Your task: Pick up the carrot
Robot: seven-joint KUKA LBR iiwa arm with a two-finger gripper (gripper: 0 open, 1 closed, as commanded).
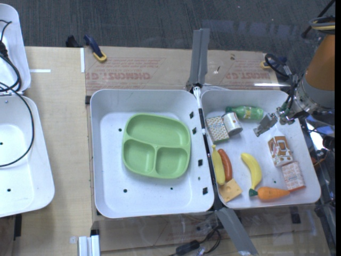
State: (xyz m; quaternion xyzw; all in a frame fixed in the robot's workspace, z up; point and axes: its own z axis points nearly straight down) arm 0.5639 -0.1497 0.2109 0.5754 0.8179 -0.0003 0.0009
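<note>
Camera view: orange plastic carrot (272, 193) lies ungrasped at the right bin's five o'clock; claw (266, 124) hovers at one o'clock, aperture indeterminable.

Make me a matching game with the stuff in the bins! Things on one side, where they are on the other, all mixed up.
Things:
1. carrot
2. green divided plate
3. green bottle
4. cheese wedge

Places:
A. alone in the left bin
B. right bin's far edge
C. right bin's near edge, right of the banana's lower tip
D. right bin's near left corner

Pairs: 1-C, 2-A, 3-B, 4-D
</note>
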